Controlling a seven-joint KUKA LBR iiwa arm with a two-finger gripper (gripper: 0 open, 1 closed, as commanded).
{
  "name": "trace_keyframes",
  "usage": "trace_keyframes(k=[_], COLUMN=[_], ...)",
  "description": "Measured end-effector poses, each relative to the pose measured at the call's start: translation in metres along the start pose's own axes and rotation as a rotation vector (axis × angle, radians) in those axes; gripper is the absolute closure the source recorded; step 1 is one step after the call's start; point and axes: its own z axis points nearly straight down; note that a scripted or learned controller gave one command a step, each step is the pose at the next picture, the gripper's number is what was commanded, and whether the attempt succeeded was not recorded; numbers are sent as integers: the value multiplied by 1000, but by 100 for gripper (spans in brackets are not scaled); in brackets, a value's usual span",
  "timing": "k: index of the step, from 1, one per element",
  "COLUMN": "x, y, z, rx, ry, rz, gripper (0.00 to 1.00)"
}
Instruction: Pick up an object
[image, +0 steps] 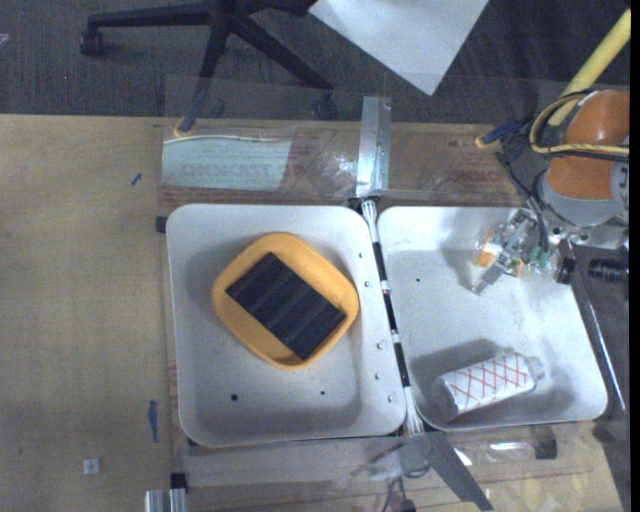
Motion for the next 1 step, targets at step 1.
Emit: trace_keyframes(k=[1], x=[1], y=[11], z=[0], rx=[-5], ry=[8], rz=[319], gripper=[0])
